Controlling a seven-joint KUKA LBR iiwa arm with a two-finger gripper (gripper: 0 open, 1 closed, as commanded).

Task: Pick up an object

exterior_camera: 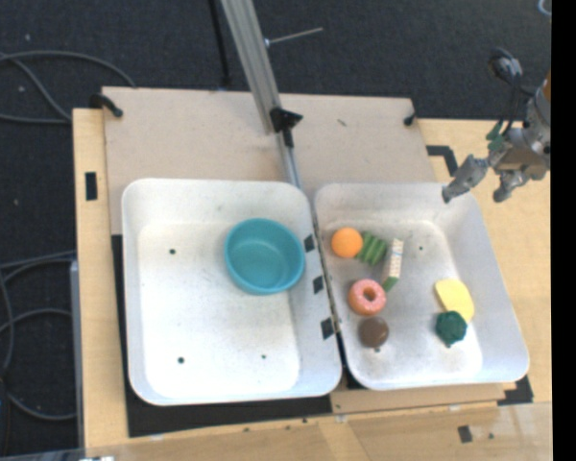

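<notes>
Beside the orange ball [346, 243], the green piece [372, 249] lies slanted.

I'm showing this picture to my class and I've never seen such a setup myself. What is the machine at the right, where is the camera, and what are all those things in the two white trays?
The camera hangs above a bench and looks down at a slant. At the right edge is the end of a robot arm; its gripper has two open jaws and holds nothing, hovering over the far corner of the right bin. Its job is to pick up one object. That bin holds toy-like pieces: an orange ball, a green piece, a pink ring, a brown ball, a yellow piece and a dark green one. The left bin holds a blue bowl.
</notes>
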